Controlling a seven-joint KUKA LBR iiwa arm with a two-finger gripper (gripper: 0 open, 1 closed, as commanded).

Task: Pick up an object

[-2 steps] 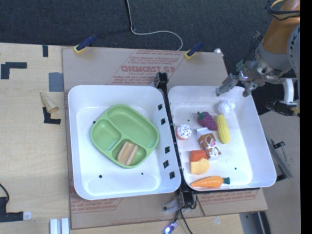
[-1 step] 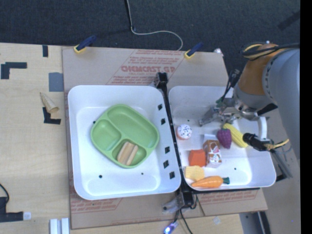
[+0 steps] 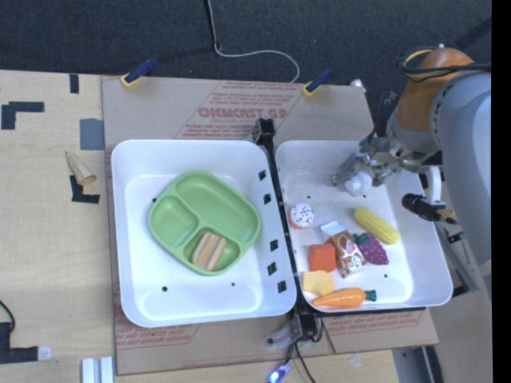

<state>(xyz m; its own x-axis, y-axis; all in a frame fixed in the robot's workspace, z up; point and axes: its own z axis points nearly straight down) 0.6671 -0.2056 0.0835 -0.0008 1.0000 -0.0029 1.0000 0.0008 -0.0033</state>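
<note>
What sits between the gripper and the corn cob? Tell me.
Bare white bin floor in the camera view; nothing lies between the gripper and the corn cob.

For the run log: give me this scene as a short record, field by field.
left bin: holds a green divided plate with a tan bread-like piece in one compartment
right bin: toy foods gathered toward its near half
foods: corn cob, purple grapes, carrot, orange block, yellow piece, snack packet, round white piece
gripper: low over the right bin's far part, apart from the food cluster
grip: cannot tell
arm: enters from the right, orange band above the wrist
</note>
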